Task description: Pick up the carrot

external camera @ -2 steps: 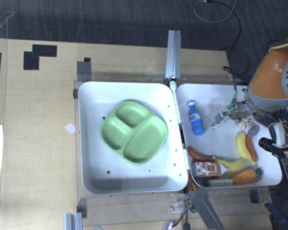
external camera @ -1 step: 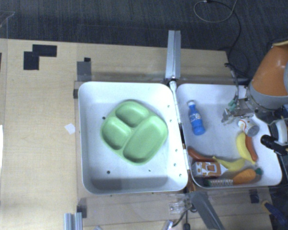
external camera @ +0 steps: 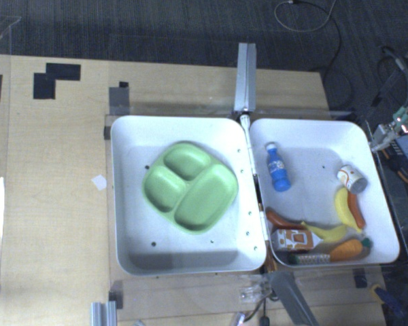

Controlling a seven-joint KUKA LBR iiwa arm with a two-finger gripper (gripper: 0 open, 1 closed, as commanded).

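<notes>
You have two bins side by side — a plate point(external camera: 190, 187) in the left bin point(external camera: 126, 202), a bottle point(external camera: 277, 168), banana point(external camera: 341, 209) and carrot point(external camera: 347, 249) in the right bin point(external camera: 313, 138).

1. Two shallow white bins sit side by side on the wooden bench point(external camera: 54, 202), touching along a shared edge.
2. The left bin point(external camera: 129, 250) holds a green divided plate point(external camera: 190, 187) with three compartments, lying near its middle.
3. The right bin point(external camera: 313, 138) holds a blue bottle point(external camera: 278, 168) lying near its left wall.
4. A small can point(external camera: 352, 178) lies on its side by the right wall, with a banana point(external camera: 343, 206) just below it.
5. The carrot point(external camera: 348, 249) lies in the near right corner, beside a small carton point(external camera: 292, 238).
</notes>
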